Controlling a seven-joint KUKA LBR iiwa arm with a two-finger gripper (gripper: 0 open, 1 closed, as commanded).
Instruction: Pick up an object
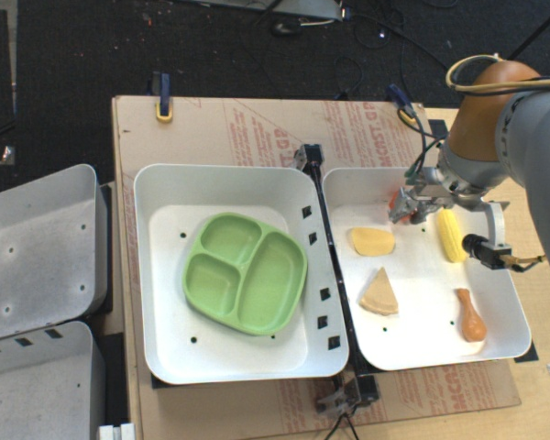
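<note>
Hovering over the right bin [504, 337], the end effector [409, 207] nears corn [451, 235]; finger state unclear.

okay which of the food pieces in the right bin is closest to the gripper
The corn. It lies just below and right of the gripper. The yellow oval piece is slightly farther; the wedge and drumstick sit lower in the bin, well away.

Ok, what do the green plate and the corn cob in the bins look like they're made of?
The green plate looks like moulded plastic: one even colour, smooth rounded dividers, a soft matte sheen. The corn cob also seems plastic, likely a toy: flat uniform yellow with a slight gloss, though the view is too coarse to be sure. Both lie in white bins that look like thin formed plastic.
</note>
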